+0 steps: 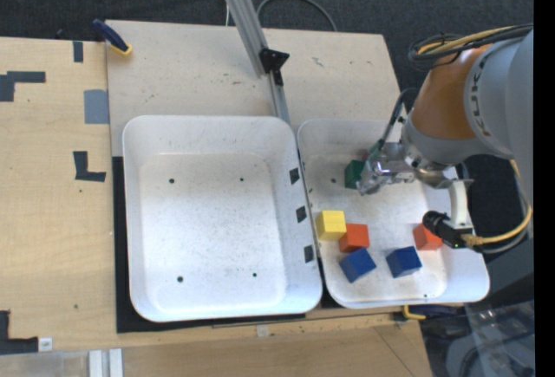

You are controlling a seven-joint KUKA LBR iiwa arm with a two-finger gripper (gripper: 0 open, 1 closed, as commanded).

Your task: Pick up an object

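In the right bin (468, 284) lie several small blocks. A green block (353, 173) sits near the bin's middle, partly covered by my gripper (371, 178), which is down right against its right side. Whether the block is held cannot be made out. Closer to the front lie a yellow block (331, 223), an orange block (354, 237) touching it, and two blue blocks (356, 264) (403, 261). Another orange block (425, 237) rests at the right, partly behind a black cable fitting.
The left bin (130, 141) stands beside the right one, sharing a raised middle wall. A metal pole (247, 11) slants down to the bins' back edge. The arm's grey and orange wrist (455, 107) hangs over the right bin's back right part.
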